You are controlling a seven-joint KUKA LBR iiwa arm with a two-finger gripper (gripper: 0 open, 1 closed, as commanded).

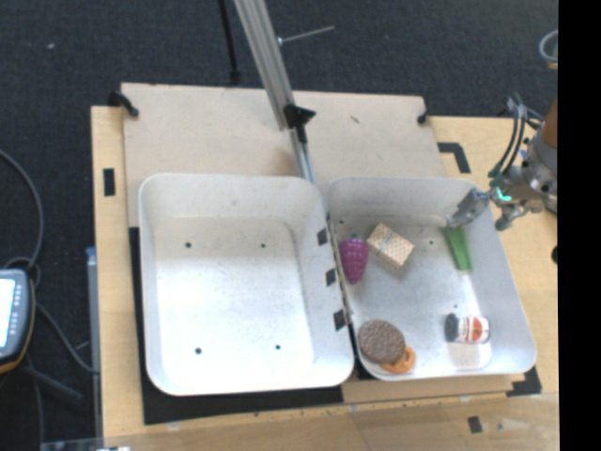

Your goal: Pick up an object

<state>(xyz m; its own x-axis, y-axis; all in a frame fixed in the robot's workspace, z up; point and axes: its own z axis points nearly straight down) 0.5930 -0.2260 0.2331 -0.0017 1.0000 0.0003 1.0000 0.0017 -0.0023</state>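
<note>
White plastic, two shallow bins side by side, walls touching. Right bin (423,294) holds the whole clutter, loosely scattered and mostly apart, which leaves room to approach almost any piece from above. Taking the tan block (390,246) as the mark: just left of it lies a purple piece (353,258), close against the shared wall; to its right, near the far wall, lies a green stick (458,249), lengthwise along the bin; below it sits a brown round disc (379,340), touching an orange bit (404,360) at the rim; below and to the right rests a small white and red item (468,329). Well left of the tan block, left bin (235,280) shows a bare white floor with a few dark dots, probably kept free as the drop side.

Up and to the right of the tan block hovers the gripper (488,212), fingers spread apart with nothing between them, one tip just above the green stick's upper end. Likely lined up on that stick as the target, though not yet closed on anything.
</note>
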